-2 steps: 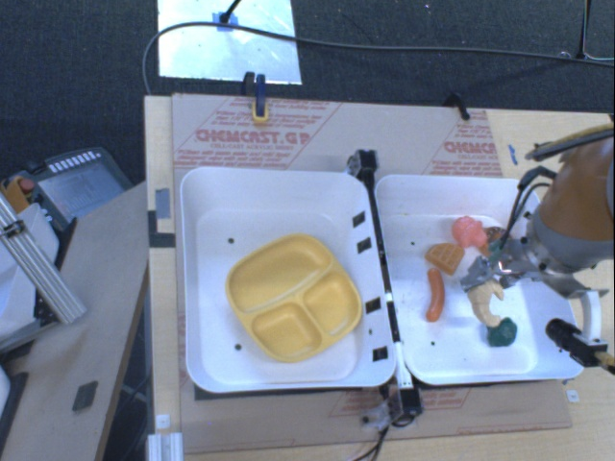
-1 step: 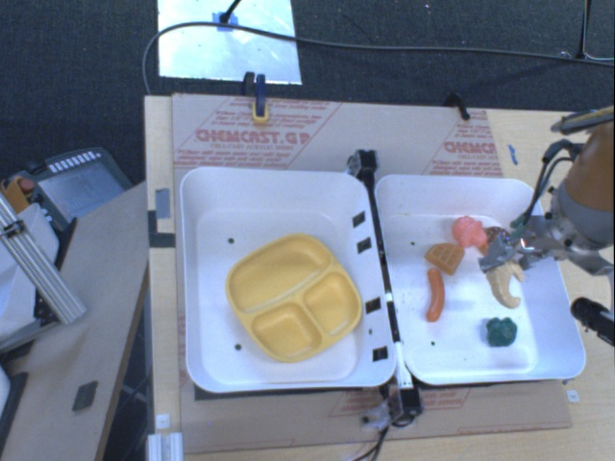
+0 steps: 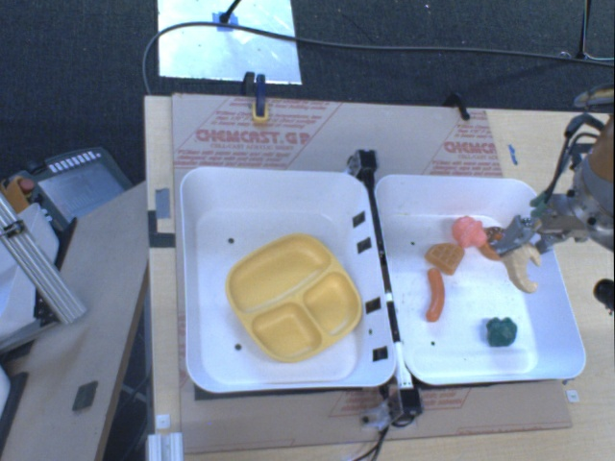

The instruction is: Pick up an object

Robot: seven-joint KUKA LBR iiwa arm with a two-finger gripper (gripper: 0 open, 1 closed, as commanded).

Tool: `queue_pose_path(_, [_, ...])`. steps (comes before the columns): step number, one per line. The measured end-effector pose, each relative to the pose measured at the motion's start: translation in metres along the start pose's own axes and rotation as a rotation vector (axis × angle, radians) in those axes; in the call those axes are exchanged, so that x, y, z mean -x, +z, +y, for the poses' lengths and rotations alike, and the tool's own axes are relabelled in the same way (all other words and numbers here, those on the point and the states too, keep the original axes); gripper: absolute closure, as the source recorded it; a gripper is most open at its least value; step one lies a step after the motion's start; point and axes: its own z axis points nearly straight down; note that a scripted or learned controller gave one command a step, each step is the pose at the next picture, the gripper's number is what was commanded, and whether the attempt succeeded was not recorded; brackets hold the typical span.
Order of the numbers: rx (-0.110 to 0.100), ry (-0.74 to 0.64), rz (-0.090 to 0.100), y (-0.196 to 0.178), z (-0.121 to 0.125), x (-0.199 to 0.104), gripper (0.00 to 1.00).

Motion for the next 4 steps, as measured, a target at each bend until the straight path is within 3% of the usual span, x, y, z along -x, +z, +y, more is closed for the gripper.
queue_pose_path(1, [-0.003, -0.004, 0.003, -0.005, 0.019, -0.046, 1.00])
queue_pose_path(4, [-0.005, -0.004, 0.004, 0.032, 0.096, -0.201, 1.00])
